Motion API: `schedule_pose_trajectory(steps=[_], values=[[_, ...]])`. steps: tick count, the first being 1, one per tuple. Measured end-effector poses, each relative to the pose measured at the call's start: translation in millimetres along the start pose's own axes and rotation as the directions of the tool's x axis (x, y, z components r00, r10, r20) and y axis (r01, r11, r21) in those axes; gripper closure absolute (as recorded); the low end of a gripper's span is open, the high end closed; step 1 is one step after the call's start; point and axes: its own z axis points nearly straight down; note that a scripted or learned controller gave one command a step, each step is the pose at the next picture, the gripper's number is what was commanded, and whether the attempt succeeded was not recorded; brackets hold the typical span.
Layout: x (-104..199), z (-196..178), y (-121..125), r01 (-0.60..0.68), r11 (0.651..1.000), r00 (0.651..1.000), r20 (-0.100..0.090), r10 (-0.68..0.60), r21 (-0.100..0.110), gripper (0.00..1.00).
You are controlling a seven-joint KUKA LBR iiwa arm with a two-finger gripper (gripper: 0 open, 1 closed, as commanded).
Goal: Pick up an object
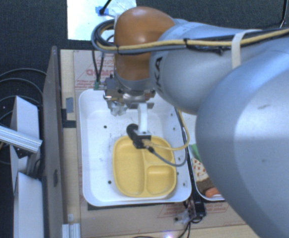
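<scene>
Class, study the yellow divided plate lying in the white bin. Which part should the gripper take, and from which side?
Probably take the yellow plate by its raised rim on the view's left, coming straight down from above. It lies flat and open side up, too wide to span, and bare bin floor beside that rim leaves room.

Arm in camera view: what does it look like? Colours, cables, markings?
The arm has bulky rounded grey links and a glossy orange band above the wrist. A yellow cable runs along its top under a pale strap; black cables loop beside the band. Dark lettering on the grey link is partly hidden.
</scene>
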Motion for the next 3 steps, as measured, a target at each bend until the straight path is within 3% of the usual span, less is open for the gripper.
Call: schedule_pose_trajectory(steps=[3], values=[[-0.5, -31.7, 3.5, 0.002, 1.0, 1.0, -0.005, -0.002, -0.006, 1.0]])
